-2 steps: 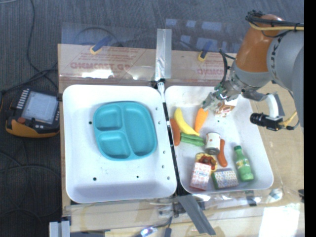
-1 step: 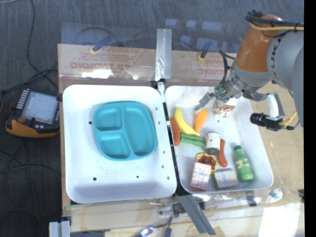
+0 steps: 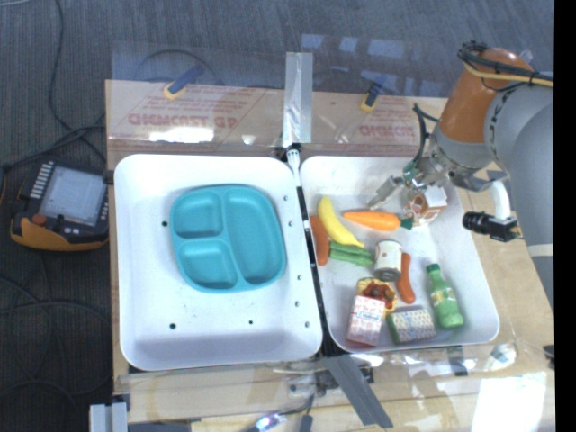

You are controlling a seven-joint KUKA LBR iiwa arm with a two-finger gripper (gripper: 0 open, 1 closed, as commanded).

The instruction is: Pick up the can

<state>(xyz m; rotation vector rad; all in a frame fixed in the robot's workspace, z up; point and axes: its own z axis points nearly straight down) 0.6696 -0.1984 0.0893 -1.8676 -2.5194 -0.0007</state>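
Pincer (image 3: pixel 407 184), fingers spread and holding nothing, hovers up and right of the can (image 3: pixel 388 257), which stands just below the carrot (image 3: pixel 371 220) and beside the banana (image 3: pixel 334 222), so a descent risks snagging the carrot or tipping the can.

Single fixed camera above bench (image 3: pixel 126 106), looking down aslant on both bins (image 3: pixel 144 331); arm (image 3: pixel 504 106) enters right.

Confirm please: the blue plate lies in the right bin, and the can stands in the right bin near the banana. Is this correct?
Not quite. The camera view shows the blue plate in the left bin. The can does stand in the right bin, near the banana.
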